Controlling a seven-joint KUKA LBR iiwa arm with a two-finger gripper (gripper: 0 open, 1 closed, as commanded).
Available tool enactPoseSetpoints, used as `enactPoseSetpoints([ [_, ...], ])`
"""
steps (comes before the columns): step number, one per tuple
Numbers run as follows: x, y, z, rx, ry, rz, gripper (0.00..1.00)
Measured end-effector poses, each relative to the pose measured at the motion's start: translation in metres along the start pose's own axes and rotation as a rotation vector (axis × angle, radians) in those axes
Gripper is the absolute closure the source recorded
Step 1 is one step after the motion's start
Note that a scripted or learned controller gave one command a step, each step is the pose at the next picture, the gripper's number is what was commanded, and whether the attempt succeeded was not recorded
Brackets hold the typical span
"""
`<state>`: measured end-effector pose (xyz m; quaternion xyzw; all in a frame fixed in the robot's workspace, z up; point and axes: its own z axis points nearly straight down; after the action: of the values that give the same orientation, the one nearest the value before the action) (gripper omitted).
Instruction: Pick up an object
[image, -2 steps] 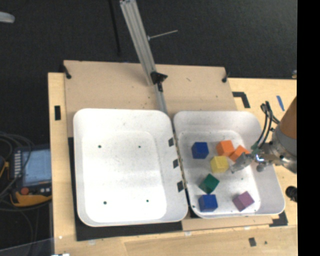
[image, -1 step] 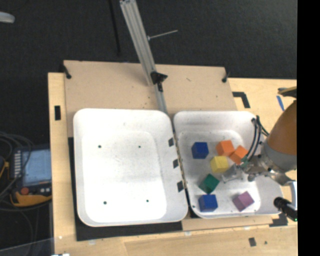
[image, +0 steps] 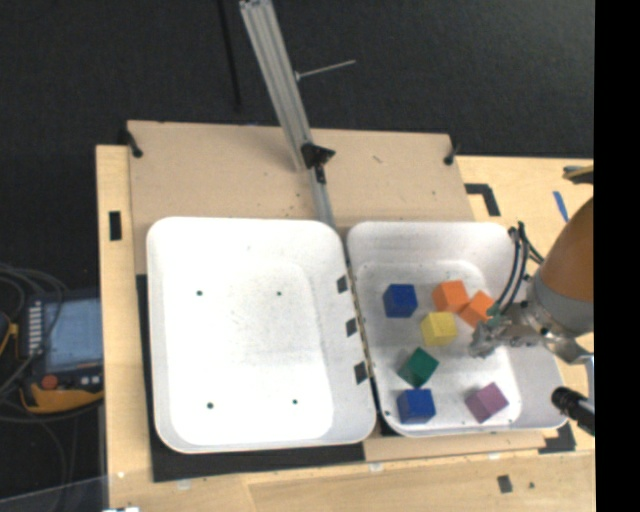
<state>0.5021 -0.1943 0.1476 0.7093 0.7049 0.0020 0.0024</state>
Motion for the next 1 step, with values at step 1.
enactPoseSetpoints([
  [1,-0.0019,-0.0039,-0.0453,0.000,-0.002,-0.005,1.00],
])
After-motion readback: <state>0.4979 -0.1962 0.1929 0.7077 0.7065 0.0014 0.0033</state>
